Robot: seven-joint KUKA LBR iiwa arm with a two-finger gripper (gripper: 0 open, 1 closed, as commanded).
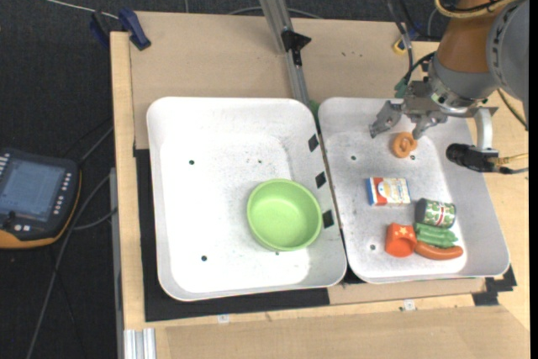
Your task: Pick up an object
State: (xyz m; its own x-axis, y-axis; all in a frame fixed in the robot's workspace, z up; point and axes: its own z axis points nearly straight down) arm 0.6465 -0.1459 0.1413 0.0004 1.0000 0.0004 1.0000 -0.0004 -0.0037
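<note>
Here the gripper [403, 124] hangs spread open, holding nothing, above the orange ring [404, 145]

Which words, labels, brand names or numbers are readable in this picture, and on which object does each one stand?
None can be read.
Small carton: blue and red print on white, too blurred to read.
Green can: label with white patches, too small to read.
Handheld pendant left of the bench: its screen shows rows of content, too small to read.

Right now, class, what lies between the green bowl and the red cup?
In the camera view, between the green bowl and the red cup lie the two bins' adjoining rims and bare bin floor.
</note>
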